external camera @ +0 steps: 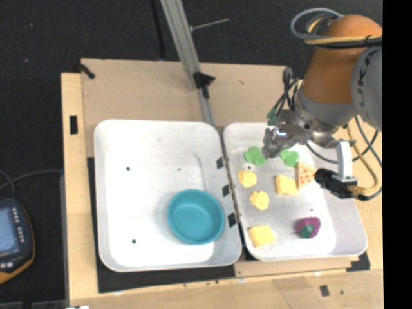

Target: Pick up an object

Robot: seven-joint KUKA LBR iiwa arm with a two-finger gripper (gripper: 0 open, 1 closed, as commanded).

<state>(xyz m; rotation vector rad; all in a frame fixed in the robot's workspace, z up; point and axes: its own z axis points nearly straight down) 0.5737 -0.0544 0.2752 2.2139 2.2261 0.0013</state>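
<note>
Scanning from the frame's left: we see the left bin (129,147) holding a teal bowl (196,215) at its lower right, close to the divider between bins. In the right bin (347,237), lower centre-right of frame, we have a green piece (254,156), a small yellow piece (247,177), a yellow lump (259,200) and a yellow block (261,235) down the left side. Further right: a yellow wedge (286,185), a second green piece (291,158), a pizza-slice-like piece (304,172) and a purple-green item (308,227). The gripper (275,143) sits low between the two green pieces at the bin's upper part; we cannot tell whether it is released or clenched, and nothing visibly sits in it.
</note>
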